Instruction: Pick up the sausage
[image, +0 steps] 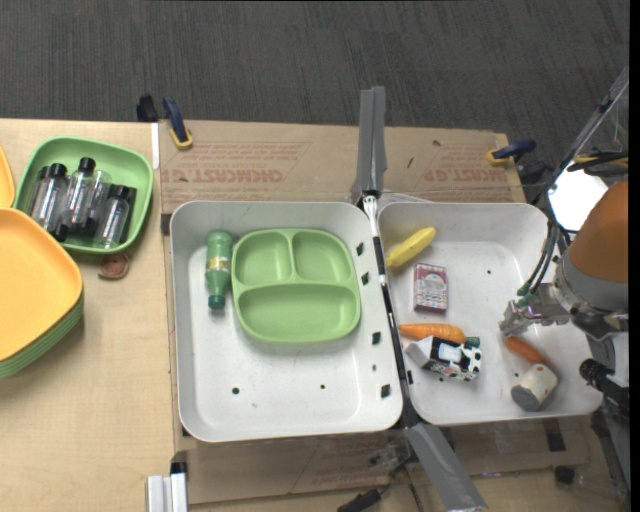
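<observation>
Where tool (522, 318) hangs, sausage (525, 351) beside cup (534, 386) (carrot (431, 331) near).

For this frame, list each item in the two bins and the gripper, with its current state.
Green bottle: lying in left bin beside the tray.
Green divided tray: flat in left bin.
Banana: lying in right bin.
Card box: flat.
Carrot: lying.
Cow toy: on its side.
Sausage: lying on the bin floor, just below the gripper.
Grey cylinder: on its side.
Gripper: low over right bin.
</observation>
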